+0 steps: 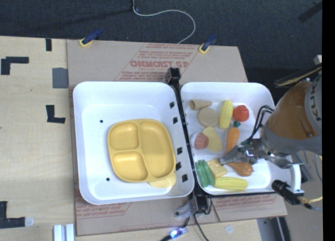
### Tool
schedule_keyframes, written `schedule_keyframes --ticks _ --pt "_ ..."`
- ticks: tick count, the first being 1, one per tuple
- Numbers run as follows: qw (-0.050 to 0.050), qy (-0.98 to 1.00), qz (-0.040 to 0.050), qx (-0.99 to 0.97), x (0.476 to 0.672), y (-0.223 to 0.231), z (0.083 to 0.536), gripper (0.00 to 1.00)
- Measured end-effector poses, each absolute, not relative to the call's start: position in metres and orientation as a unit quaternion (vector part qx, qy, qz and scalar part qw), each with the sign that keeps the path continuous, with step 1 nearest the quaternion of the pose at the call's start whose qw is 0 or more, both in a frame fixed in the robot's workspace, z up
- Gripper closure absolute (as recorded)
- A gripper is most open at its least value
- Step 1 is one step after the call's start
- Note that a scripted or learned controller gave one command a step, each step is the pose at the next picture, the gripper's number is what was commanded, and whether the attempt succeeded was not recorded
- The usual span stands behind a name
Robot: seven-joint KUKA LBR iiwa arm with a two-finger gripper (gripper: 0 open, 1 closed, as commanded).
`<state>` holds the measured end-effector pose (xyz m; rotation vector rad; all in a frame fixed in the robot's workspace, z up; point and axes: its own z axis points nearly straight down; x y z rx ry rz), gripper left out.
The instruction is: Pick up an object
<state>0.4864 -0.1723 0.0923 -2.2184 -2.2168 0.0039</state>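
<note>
Cardboard sheeting over a pale wooden bench [31,130] carries two white bins side by side, dark carpet behind — the scene in mid-frame.

Nearest the lens, along the lower edge of the right bin [261,94], lie a yellow corn cob [231,183] and a green pod [202,173], touching or nearly so. Just above them, a brown drumstick [241,168] sits directly under the gripper [236,153], which reaches in from the right of the frame at the end of the grey arm [293,117]; whether its fingers are apart or closed cannot be told, and nothing is visibly held. An orange carrot [232,138] and a pink-and-cream piece [201,141] lie just beyond, then a second cob [226,113], a red tomato [241,113] and a tan roll [199,104] toward the bin's far wall.

The left bin [86,99] holds a yellow tray [140,148] with three compartments.

The drumstick looks the likeliest target — by appearance a light, rigid, smooth plastic toy, apt to slip or roll. Its thick middle, taken across the narrow width, seems the surest hold.

Farthest back, a white cable [172,15] loops over the carpet.
</note>
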Motion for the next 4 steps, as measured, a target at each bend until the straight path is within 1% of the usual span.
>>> schedule_keyframes --ticks 1,2,3,4 --pt "-0.002 -0.707 -0.0013 -0.707 0.489 -0.172 0.087 0.00" --pt "-0.002 -0.707 -0.0010 -0.707 0.488 -0.172 0.097 1.00" --pt "-0.002 -0.707 -0.0004 -0.707 0.493 -0.181 0.151 1.00" --pt "-0.002 -0.708 -0.0009 -0.706 0.489 -0.175 0.210 1.00"
